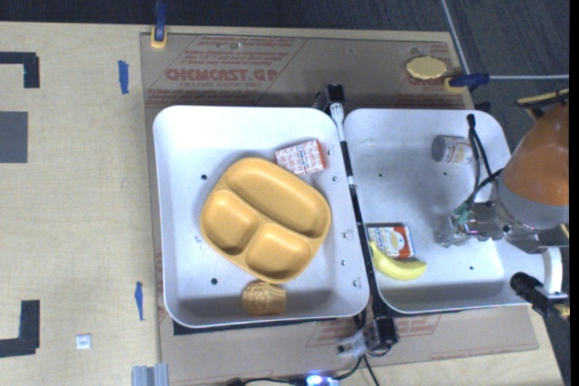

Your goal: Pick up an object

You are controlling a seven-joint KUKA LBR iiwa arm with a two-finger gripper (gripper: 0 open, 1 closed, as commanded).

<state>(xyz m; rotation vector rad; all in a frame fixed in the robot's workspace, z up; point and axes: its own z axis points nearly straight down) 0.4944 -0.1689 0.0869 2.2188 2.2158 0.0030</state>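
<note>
In the right bin, a yellow banana lies at the lower left, touching a small red-and-white packet just above it. A silver can lies on its side near the bin's far right corner. My gripper hangs low over the right side of this bin, to the right of the packet and below the can, touching neither. The left bin holds a large yellow divided tray, a red-and-white carton at its far edge, and a brown round item at its near edge.
The arm's orange band and grey wrist cover the right bin's right side. Black cables run past the can. A black divider bar separates the bins. A tan disc sits on the board behind the right bin.
</note>
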